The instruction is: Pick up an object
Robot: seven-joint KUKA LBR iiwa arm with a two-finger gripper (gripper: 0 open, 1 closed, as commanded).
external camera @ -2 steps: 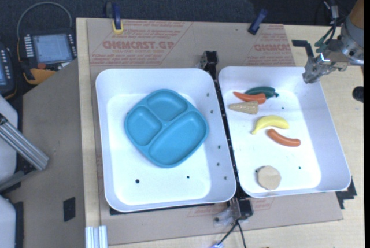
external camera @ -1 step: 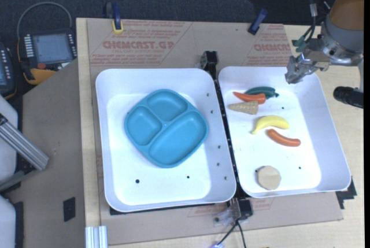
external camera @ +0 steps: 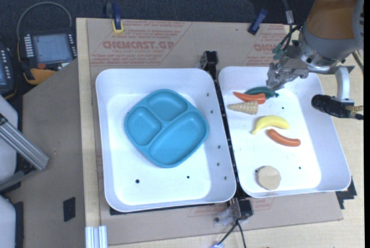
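Toy chilli pepper (external camera: 250,96): lay just below and to the left of the gripper (external camera: 276,80), in the right bin (external camera: 324,183), dark green stem end nearest the gripper and red body pointing away from it toward the left bin (external camera: 115,183). Looked to touch the gripper's tip or sit just under it. Whether the gripper was released or clenched could not be told from this slant, and the pepper was not seen gripped.

Judged light, hollow and stiff, most likely moulded plastic. Smooth and glossy, so probably slippery. Tapered and rounded, so apt to squirt out sideways under a pinch near the thin red tip. Not fragile.

Best taken across the thickest part of the body, close to where red meets green, squeezing across the short width rather than along the length.

Crowded on the far side from the gripper: pale toy cone (external camera: 243,107) just beside the pepper, nearly touching, so likely to be nudged by a wide approach. Toy banana (external camera: 270,123) and toy sausage (external camera: 284,138) below the gripper, apart from the pepper. Round tan disc (external camera: 268,177) well below it. Blue divided plate (external camera: 166,127) far to the gripper's left in the other bin, both bins on the worktop (external camera: 92,56).
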